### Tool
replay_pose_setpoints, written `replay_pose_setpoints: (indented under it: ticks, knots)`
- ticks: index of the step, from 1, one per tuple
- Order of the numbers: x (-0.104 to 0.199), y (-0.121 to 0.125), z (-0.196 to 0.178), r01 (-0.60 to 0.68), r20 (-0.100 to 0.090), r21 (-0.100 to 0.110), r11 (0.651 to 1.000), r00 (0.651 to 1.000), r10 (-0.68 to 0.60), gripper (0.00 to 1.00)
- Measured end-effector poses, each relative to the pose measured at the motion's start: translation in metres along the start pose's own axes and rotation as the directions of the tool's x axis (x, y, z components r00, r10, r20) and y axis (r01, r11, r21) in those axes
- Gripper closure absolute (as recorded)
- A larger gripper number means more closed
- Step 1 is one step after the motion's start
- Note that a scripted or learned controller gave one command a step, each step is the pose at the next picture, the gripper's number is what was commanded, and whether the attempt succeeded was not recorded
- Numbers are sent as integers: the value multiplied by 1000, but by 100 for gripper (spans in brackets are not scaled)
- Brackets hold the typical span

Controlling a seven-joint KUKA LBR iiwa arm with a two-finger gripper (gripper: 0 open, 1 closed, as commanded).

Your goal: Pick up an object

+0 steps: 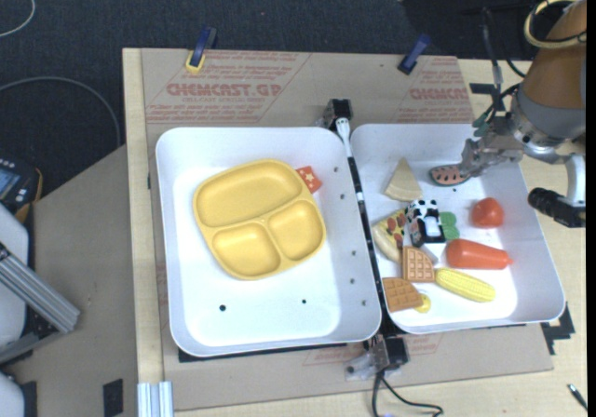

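Note:
My gripper (pixel 481 154) hangs over the far part of the right bin (pixel 545 262), reaching in from the right. Just left of and below it lies a watermelon slice (pixel 450 174); I cannot tell whether they touch. Toy foods fill this bin: a cheese wedge (pixel 403 181), a red tomato (pixel 486 212), an orange carrot (pixel 478 254), a yellow corn cob (pixel 466 285), two waffles (pixel 417 265), a black-and-white cow (pixel 426 217) and a green piece (pixel 450 221).
The left bin (pixel 186 294) bears a yellow divided plate (pixel 259 218) with a small red piece (pixel 309 180) at its far right corner. The bins' shared rims (pixel 358 220) run down the middle. The arm's orange band (pixel 559 71) stands at the right edge.

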State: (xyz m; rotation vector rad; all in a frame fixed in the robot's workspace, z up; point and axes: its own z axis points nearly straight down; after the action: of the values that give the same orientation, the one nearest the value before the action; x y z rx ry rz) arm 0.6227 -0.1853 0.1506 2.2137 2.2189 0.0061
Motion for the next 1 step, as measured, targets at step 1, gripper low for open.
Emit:
replay_pose_setpoints:
  ticks: [1]
  knots:
    - [-1, 7, -45, -1, 0, 0, 1000, 1000, 1, 100]
